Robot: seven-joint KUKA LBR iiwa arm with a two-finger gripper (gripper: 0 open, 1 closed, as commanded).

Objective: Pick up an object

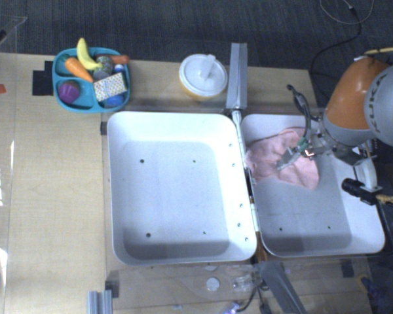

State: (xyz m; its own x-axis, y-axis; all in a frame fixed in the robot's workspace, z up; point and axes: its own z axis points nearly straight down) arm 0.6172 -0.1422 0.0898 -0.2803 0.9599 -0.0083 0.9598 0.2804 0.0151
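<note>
One pink cloth [281, 162] lies crumpled at 11 o'clock in the right bin [314, 234]. Jaws [293, 157] sit on it at its 3 o'clock side; their state cannot be told. Approach-and-grasp step judged underway; next requires a confirmed pinch, then lift.

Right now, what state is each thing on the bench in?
pink cloth: crumpled, lying in the right bin near its far left corner.
gripper: low over the cloth's right part.
left bin: sitting flat beside the right bin.
blue tray: on the bench, holding toy food including a banana and carrot.
lidded cup: upright, lid on.
</note>
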